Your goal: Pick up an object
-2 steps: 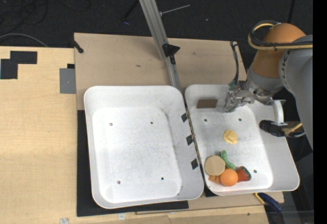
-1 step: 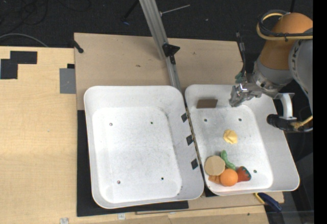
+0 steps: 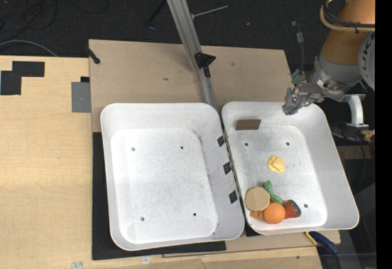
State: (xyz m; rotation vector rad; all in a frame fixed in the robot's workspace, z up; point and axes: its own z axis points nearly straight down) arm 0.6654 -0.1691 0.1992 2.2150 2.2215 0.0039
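Toy food, an orange among it, crowds the right bin's lower corner, a yellow piece just above; the claw hovers at the bin's upper rim, its state unclear.

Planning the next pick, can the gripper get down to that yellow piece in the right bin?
Probably yes. The yellow piece lies alone on the bin floor, apart from the pile, with nothing over it; the gripper hangs at the bin's far rim.

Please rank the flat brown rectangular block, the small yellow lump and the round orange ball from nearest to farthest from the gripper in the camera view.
From the gripper:
1. Flat brown rectangular block, right bin's far-left corner.
2. Small yellow lump, mid-bin.
3. Round orange ball, near edge.
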